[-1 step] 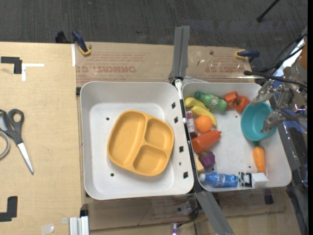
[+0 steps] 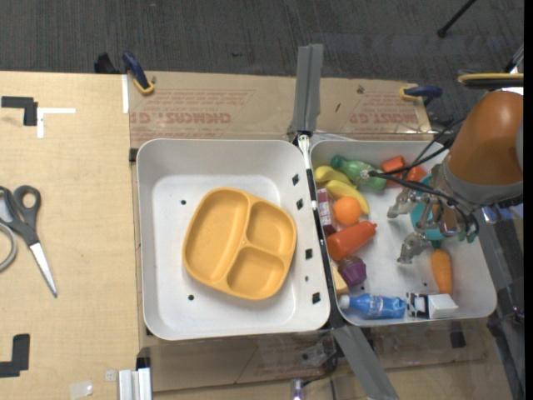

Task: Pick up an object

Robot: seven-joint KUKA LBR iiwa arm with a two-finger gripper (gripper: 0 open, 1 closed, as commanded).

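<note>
Blue bottle [image 2: 376, 307] lies on its side at the near edge of the right bin [image 2: 475, 286], just beside a small white box [image 2: 435, 305] with black print. Worktop [image 2: 67, 198] is light wood on the left, brown cardboard under and behind the bins. Left bin [image 2: 158, 248] holds one thing: a yellow three-compartment plate [image 2: 240, 243], sitting flat and a bit rotated. Right bin is cluttered along its left side. Arm [image 2: 491, 144] comes in from the right, orange band above the wrist, hanging over the right bin's right half. Pincer [image 2: 426, 222] points down over the bin floor, near the middle-right; cannot tell whether its fingers are spread or closed, and nothing is visibly between them. Scissors [image 2: 32, 232] with grey handles lie on the wood at far left, well apart from the bins. Red-orange bottle-shaped item [image 2: 350, 238] lies tilted by the bin divider. Carrot [image 2: 441, 272] lies just below the pincer, near the right wall. Orange ball [image 2: 348, 211] touches a yellow banana [image 2: 341, 188]. Green toy [image 2: 358, 172] sits at the far side. Purple item [image 2: 352, 270] sits between the red-orange item and the blue bottle.
</note>
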